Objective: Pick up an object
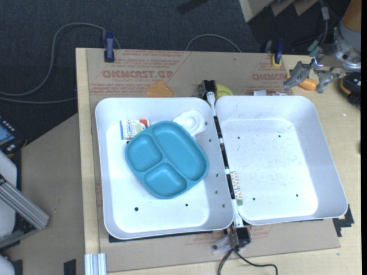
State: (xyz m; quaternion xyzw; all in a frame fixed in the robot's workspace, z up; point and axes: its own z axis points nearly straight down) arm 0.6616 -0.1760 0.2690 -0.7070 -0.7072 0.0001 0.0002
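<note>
i'm at the very start of the pick: nothing is lifted, and the gripper (pixel 309 76) sits at the top right of the bench, beyond the far edge of the right bin (pixel 327 153). its metal fingers look spread apart with nothing between them, though it's small from here and i wouldn't swear to how wide.

the obvious target, as i judge it, is the blue divided plate (pixel 166 158) in the left bin (pixel 109 171). it lies flat in the middle of that bin, a little toward the far edge, turned at an angle to the bin's walls. it's a rounded tray with three hollows and a raised rim. a small white cup-like piece (pixel 191 122) touches its far right corner, and a small printed packet (pixel 132 128) lies just beside its far left corner, partly tucked under the rim as far as i can tell.

next i need to bring the arm across the divider between the bins, come down over the plate's rim and close on that edge. a flat, smooth plate gives little to bite on, so i expect a slip is likely.
</note>
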